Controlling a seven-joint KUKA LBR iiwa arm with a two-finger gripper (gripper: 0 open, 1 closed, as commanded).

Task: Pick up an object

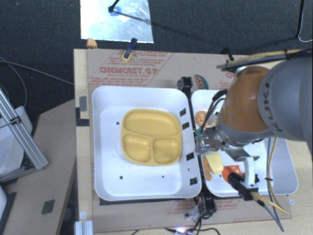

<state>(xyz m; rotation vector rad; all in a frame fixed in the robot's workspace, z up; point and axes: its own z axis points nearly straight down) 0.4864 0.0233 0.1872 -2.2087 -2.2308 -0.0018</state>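
The grey arm with its orange band (244, 102) reaches over the right bin (288, 180). My gripper (202, 143) hangs low at that bin's left side, close to the divider between the bins. Just below it lies a pale yellow object (214, 160), with a red and orange object (233, 170) to its right and a brown strip (206, 168) to its left. An orange round object (201, 117) lies above the gripper near the bin's left wall. The arm hides much of the right bin.
The left bin (105, 146) holds a yellow divided tray (150, 136). Both bins rest on a cardboard sheet (146, 67). A blue and yellow tool (129, 49) lies at the back, and cables trail by the bench's front edge (264, 202).
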